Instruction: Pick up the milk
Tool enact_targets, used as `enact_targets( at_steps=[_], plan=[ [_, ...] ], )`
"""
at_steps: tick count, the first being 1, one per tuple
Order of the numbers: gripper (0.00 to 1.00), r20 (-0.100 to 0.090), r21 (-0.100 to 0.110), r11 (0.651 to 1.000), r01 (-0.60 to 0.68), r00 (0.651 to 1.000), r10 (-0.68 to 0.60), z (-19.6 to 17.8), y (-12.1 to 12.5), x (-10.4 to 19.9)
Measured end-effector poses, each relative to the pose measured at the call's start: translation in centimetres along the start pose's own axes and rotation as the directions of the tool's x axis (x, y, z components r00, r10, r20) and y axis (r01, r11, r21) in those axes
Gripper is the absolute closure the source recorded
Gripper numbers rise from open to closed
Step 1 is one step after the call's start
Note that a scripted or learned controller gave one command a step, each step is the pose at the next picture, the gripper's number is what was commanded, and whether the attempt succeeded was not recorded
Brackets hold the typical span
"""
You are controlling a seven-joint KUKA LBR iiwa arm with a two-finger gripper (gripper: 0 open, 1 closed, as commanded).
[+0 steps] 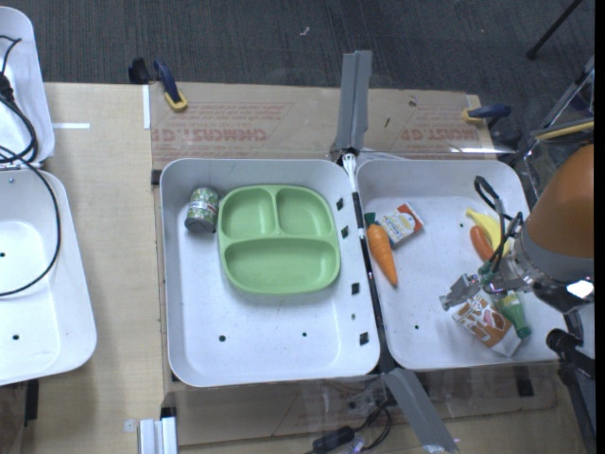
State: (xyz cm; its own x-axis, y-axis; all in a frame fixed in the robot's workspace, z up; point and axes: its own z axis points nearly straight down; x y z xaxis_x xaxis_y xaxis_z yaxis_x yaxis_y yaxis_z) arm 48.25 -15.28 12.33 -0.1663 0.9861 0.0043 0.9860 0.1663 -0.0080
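Lying flat in the right bin's [416, 339] near right corner, the milk carton [488, 323] sits under the pincer [470, 291], whose grip I cannot tell, poised for grasping.

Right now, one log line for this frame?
gripper: over right bin, at milk carton | grasp: unconfirmed | carrot: right bin | green plate: left bin

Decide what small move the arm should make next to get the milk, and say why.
Probably a slight shift right, over the middle of the milk carton. The gripper sits at the carton's upper-left end, and the carton lies flat beside a green bottle, so a grasp at the end may slip.
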Motion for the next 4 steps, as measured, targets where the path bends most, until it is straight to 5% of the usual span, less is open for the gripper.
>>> enact_targets(
  at_steps=[1, 2, 3, 4],
  plan=[
    [0.0, 0.0, -0.001, 0.995, 0.101, 0.995, -0.101, 3.6, -0.7, -0.6],
    [0.0, -0.002, -0.004, 1.0, 0.024, 1.0, -0.024, 3.5, -0.6, -1.0],
    [1.0, 0.001, -0.006, 1.0, 0.021, 1.0, -0.021, 2.7, -0.4, -1.3],
    [1.0, 0.002, -0.001, 1.0, -0.029, 1.0, 0.029, -4.0, 0.1, 3.5]
  ],
)
